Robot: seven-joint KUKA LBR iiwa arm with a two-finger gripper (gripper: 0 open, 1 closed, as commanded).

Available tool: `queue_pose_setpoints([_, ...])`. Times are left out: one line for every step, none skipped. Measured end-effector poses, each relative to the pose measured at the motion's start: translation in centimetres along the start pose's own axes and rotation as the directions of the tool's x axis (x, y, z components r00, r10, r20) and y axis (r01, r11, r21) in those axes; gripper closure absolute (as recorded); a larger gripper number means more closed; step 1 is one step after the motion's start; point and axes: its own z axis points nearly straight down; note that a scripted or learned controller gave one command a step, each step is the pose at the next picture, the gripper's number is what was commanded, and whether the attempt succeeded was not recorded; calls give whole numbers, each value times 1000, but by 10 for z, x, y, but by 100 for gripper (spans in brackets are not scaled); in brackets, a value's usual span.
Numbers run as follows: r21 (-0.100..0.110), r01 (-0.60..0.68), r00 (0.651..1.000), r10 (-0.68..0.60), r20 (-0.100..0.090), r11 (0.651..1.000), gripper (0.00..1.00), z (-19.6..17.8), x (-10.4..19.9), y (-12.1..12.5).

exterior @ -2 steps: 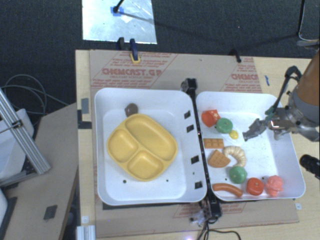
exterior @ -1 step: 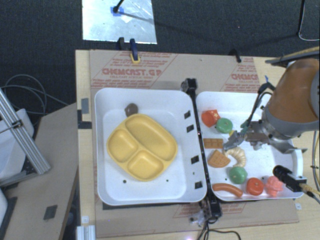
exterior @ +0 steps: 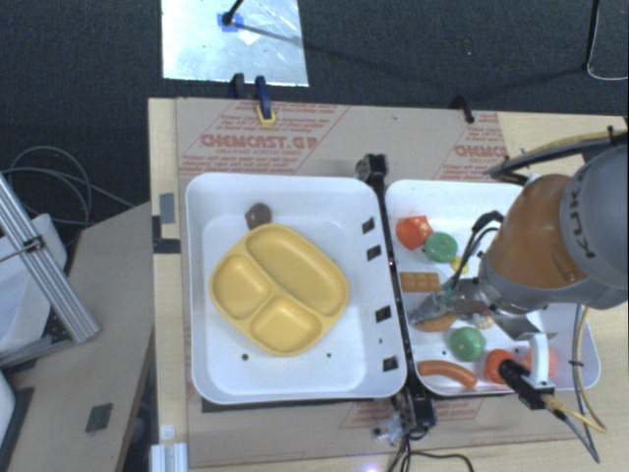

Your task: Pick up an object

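My gripper (exterior: 432,310) is low in the right bin (exterior: 444,191), pointing left from the grey and orange arm (exterior: 536,244). It hovers just below a tan cracker-like piece (exterior: 420,282), and a small orange item (exterior: 441,322) peeks out under its tip. Around it lie a red-orange piece (exterior: 414,231), a green ball (exterior: 440,247), a second green ball (exterior: 467,342), a reddish sausage (exterior: 447,373) and a red round item (exterior: 496,364). Whether anything sits between the gripper's tips is hidden.
The left bin (exterior: 285,183) holds a yellow divided plate (exterior: 280,288) and a small brown object (exterior: 258,214) behind it. A black divider (exterior: 388,264) runs between the bins. The arm's body covers the right bin's right half.
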Motion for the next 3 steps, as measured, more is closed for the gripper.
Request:
queue_pose_setpoints([-14, 3, 1000, -3, 2, 1000, 100, -19, 0, 5])
queue_pose_setpoints([-11, 2, 1000, -2, 4, 1000, 0, -18, -1, 4])
queue_pose_setpoints([1, 6, 1000, -6, 5, 1000, 0, -2, 3, 40])
